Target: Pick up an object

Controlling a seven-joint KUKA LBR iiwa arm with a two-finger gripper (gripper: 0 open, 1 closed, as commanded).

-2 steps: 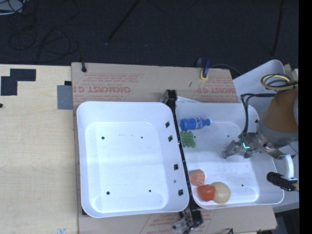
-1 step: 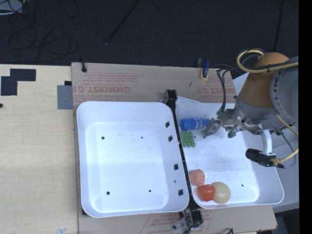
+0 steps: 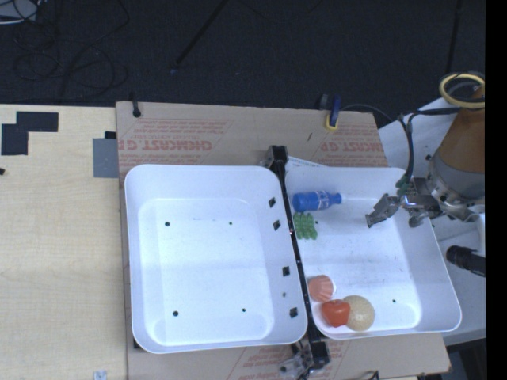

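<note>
The right bin (image 3: 396, 260) holds a blue bottle (image 3: 315, 201) lying on its side near the divider. A small green object (image 3: 305, 226) lies just below it. In the near left corner sit a pale pink round thing (image 3: 321, 287), a red one (image 3: 335, 313) and a cream one (image 3: 360, 313), close together. My gripper (image 3: 400, 210) hangs over the right bin's far right part, well right of the bottle. Its two fingers are spread apart with nothing between them.
The left bin (image 3: 206, 260) stands beside the right one, with a black divider (image 3: 289, 244) between them. Both rest on a cardboard sheet (image 3: 198, 137). A blue and yellow clamp (image 3: 333, 113) stands at the cardboard's far edge. Cables run at the right.
</note>
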